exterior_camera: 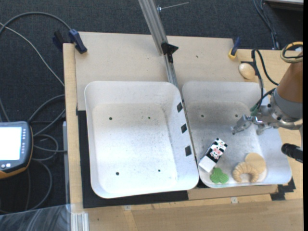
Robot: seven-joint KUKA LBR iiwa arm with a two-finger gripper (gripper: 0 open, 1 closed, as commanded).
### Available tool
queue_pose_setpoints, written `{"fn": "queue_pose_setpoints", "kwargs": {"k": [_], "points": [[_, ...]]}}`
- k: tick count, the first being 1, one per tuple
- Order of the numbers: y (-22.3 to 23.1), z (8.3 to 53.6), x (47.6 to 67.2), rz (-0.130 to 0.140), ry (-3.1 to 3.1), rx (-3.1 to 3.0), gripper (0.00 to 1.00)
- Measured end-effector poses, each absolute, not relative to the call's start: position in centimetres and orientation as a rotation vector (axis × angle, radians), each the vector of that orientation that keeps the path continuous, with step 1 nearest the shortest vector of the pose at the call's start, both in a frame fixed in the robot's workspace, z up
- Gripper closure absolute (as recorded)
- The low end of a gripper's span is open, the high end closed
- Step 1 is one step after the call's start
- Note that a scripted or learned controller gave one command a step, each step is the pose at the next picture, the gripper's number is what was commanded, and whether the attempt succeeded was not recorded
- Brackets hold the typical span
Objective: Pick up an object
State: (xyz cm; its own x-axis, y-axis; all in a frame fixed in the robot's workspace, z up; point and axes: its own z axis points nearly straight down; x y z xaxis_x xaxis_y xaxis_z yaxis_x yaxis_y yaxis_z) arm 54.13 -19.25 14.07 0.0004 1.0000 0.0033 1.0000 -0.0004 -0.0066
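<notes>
Camera view: the arm (pixel 291 88) reaches over the right bin (pixel 211 100), its gripper (pixel 242 125) low above the bin floor; whether its fingers are parted or closed cannot be told. Nearer the bin's front rim lie a black-and-white box (pixel 214 154), a green toy (pixel 219 176) touching the box, and a croissant (pixel 250 168) beside them, all apart from the gripper. The left bin (pixel 130 138) adjoins.

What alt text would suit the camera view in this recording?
A grey arm with an orange band reaches from the right over the right bin, its gripper above bare floor. Near that bin's front edge lie a black-and-white box, a green toy and a croissant. The left bin sits beside it.
</notes>
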Motion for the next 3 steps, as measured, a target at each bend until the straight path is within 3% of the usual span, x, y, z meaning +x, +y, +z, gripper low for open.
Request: {"fn": "queue_pose_setpoints", "kwargs": {"k": [1, 2, 3], "points": [[-19.2, 9.0, 54.1, 0.003, -2.217, -2.216, 0.0], [-19.2, 10.4, 54.2, -0.003, -2.222, -2.221, 1.0], [-20.1, 15.6, 54.9, -0.004, -2.227, -2.226, 1.0]]}}
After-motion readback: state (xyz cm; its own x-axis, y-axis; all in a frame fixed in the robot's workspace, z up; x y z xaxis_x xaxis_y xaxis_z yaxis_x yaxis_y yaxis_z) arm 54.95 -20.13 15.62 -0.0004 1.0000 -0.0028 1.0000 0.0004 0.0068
